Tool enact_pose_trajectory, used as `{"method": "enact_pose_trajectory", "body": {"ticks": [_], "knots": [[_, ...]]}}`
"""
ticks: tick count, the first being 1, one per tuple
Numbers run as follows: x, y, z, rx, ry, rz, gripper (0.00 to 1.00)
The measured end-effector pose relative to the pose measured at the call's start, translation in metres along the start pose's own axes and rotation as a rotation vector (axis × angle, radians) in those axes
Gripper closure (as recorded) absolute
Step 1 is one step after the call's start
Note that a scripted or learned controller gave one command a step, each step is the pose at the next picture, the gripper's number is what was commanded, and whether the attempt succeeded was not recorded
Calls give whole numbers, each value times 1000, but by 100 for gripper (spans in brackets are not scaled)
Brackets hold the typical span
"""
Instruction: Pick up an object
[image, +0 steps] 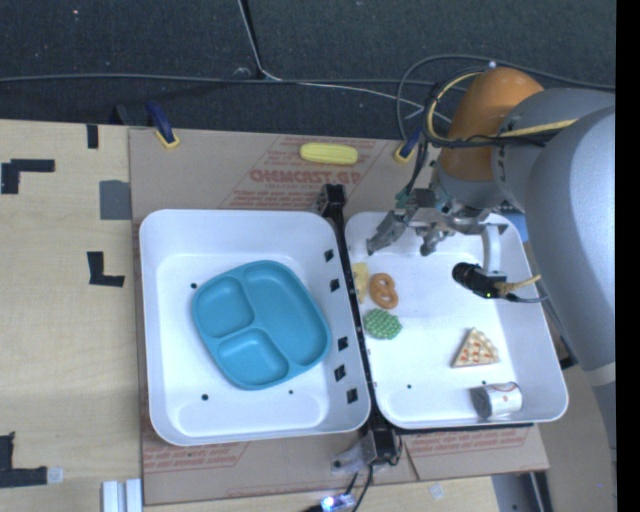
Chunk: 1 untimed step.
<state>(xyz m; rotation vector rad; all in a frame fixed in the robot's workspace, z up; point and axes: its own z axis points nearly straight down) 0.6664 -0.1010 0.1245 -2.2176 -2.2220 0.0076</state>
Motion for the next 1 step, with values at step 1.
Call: {"method": "enact_pose_trajectory", "body": {"ticks": [1], "knots": [[1, 1, -13, -3, 0, -2, 100]]}}
